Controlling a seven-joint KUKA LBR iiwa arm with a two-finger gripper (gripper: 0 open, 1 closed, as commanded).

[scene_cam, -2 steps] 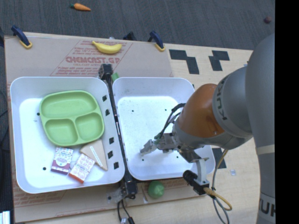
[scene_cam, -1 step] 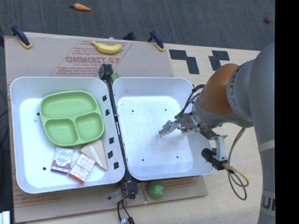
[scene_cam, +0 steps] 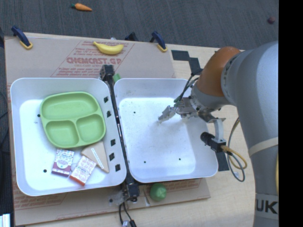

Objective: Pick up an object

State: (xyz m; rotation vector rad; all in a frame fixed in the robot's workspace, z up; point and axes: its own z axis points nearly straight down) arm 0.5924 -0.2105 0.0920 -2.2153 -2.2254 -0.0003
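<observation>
Over the right bin (scene_cam: 203,167), the gripper (scene_cam: 164,115) hangs above bare white floor, reaching in from the right; from where I stand I cannot tell its state. Nothing visible in its grasp. Candidate objects sit in the left bin (scene_cam: 19,141): a green divided plate (scene_cam: 72,118), long axis roughly left-right; two small packets (scene_cam: 73,165) side by side near the front edge; a tan wedge (scene_cam: 96,157) just beside them, tip pointing toward the front right. Outside the bins: banana (scene_cam: 109,47) on cardboard, green ball (scene_cam: 158,192), carrot (scene_cam: 82,6) on the floor.
</observation>
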